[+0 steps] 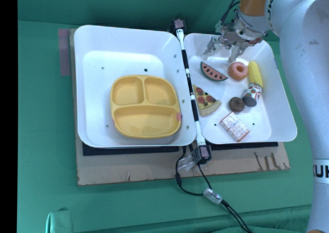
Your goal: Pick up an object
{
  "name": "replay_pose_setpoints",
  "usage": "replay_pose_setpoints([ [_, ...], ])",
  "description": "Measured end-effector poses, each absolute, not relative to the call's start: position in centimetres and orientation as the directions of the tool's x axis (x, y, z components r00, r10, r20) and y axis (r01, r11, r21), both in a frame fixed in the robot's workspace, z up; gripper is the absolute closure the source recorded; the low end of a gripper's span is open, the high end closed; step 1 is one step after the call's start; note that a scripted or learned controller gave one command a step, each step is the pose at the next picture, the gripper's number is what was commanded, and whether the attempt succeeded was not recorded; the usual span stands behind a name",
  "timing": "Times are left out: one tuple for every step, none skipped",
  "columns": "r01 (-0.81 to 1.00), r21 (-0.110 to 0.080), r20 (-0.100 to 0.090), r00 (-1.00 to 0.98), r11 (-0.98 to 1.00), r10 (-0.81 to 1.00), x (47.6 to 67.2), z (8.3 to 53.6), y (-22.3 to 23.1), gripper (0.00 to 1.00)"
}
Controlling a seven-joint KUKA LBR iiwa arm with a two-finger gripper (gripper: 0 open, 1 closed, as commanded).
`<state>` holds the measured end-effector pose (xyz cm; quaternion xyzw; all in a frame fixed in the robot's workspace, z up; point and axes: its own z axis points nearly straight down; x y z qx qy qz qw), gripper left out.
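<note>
My hand hangs over the far end of the right bin, its fingers spread apart with nothing between them. It sits just beyond the pink donut, which I will use as my landmark.

Left of the donut lies the watermelon slice, red with a green rind, near but apart from it. Right beside the donut, almost touching, is the yellow corn cob, lying lengthwise along the bin. Nearer the camera than the donut, a small can lies tipped on its side, just below the corn's near end. Beside that can, to its left, rests a dark brown chocolate donut. Farther left of that and toward the bin's inner wall is the pizza slice. Nearest the camera of all, well away from the pink donut, a small orange and white box lies flat at a slant.

All of these things rest on the bin floor; none is lifted.

Well to the left of the donut, across the black and white striped divider, the left bin carries a yellow divided plate with three compartments. Both bins stand on a cardboard sheet over the green tabletop.
</note>
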<state>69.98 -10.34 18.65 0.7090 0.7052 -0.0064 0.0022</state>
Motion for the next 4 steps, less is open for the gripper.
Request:
replay_pose_setpoints([
  [1.000, -0.006, -0.010, 0.003, -0.003, 1.000, 69.99, 18.65, -10.45, 0.00],
  [1.000, -0.006, -0.012, 0.007, -0.007, 1.000, 69.98, 18.65, -10.21, 0.00],
  [1.000, -0.006, -0.010, 0.004, -0.004, 1.000, 69.99, 18.65, -10.28, 0.00],
  [1.000, -0.006, -0.011, 0.005, -0.005, 1.000, 69.99, 18.65, -10.25, 0.00],
])
